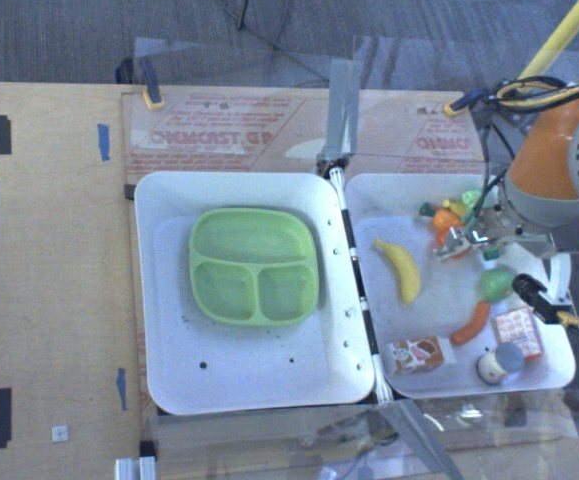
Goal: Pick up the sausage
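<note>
I'm looking down on the counter (49, 268) with its 2 white bins side by side. The left bin (169, 368) is carrying a green divided plate (254, 266) with 3 compartments. The right bin (389, 208) is holding the clutter. The sausage (471, 323), orange-red and slightly curved, is lying toward that bin's near right part, tilted, between a small red-and-white carton (416, 354) near the near edge and a green round piece (495, 285) just beyond it. A banana (400, 269) is lying well apart from it, nearer the left bin wall.

The arm (559, 163) is reaching in from the right, and the gripper (466, 240) is sitting over the far right part of the bin, beside some small orange and green items (446, 216) that I'm unable to identify. The metal parts there are blurring together, so I cannot tell how the jaws are standing. The sausage is lying apart from them, nearer the near edge.

In the near right corner, a red-and-white box (518, 332) and a pale rounded thing (492, 368) are crowding together; their shapes are hard to read.
</note>
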Controlling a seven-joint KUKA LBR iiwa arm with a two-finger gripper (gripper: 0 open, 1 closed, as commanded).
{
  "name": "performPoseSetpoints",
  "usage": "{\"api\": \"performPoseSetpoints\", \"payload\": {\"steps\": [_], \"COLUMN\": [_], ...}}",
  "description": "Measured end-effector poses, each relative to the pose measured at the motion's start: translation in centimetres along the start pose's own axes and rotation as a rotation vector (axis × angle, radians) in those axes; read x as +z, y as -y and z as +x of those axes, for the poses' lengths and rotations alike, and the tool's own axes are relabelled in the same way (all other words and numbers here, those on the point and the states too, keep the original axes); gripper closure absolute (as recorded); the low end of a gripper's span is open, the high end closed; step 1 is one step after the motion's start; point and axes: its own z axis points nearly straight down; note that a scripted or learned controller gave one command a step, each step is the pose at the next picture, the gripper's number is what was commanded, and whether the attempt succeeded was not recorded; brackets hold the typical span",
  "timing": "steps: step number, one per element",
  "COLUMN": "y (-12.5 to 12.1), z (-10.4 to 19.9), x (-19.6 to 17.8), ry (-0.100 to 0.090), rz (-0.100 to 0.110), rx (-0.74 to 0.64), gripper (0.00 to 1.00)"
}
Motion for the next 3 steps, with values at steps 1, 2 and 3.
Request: {"api": "performPoseSetpoints", "payload": {"steps": [1,2,3], "y": [-0.1,-6.4,-9.3], "z": [5.7,9.2,12.6], "x": [-9.0,-23.0,-32.2], "ry": [-0.010,-0.010,-0.011], "rz": [0.019,0.019,0.014], "rx": [-0.130,-0.127,-0.415], "gripper": [1.00,1.00,1.00]}}
